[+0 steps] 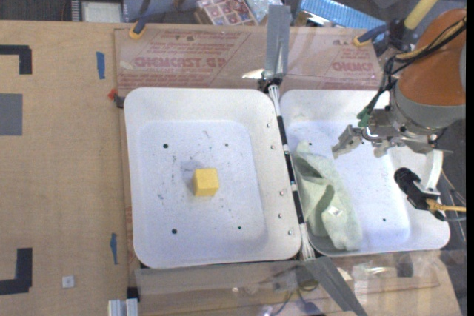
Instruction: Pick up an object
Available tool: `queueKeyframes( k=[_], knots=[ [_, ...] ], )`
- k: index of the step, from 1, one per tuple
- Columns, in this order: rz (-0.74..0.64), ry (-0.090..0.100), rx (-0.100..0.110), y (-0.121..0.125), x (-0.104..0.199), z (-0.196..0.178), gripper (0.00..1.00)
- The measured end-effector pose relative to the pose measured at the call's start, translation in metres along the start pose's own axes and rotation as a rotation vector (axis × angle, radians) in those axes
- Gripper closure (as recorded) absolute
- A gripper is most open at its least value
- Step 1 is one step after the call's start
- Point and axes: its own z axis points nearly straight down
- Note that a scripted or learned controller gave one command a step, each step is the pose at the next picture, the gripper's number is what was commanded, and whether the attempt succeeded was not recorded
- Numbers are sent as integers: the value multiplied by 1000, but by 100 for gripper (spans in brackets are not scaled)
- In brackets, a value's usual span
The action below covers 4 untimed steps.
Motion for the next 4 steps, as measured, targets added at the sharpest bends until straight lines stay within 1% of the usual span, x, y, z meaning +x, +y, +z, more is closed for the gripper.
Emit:
queueKeyframes(
  k=[1, 2, 3, 4],
  knots=[
    [-157, 1, 2, -55, 59, 7, 0],
    [-595, 1, 1, -72, 57, -4, 0],
    [-593, -2, -4, -71, 57, -15, 100],
    [-597, 0, 0, -72, 60, 7, 100]
  ],
)
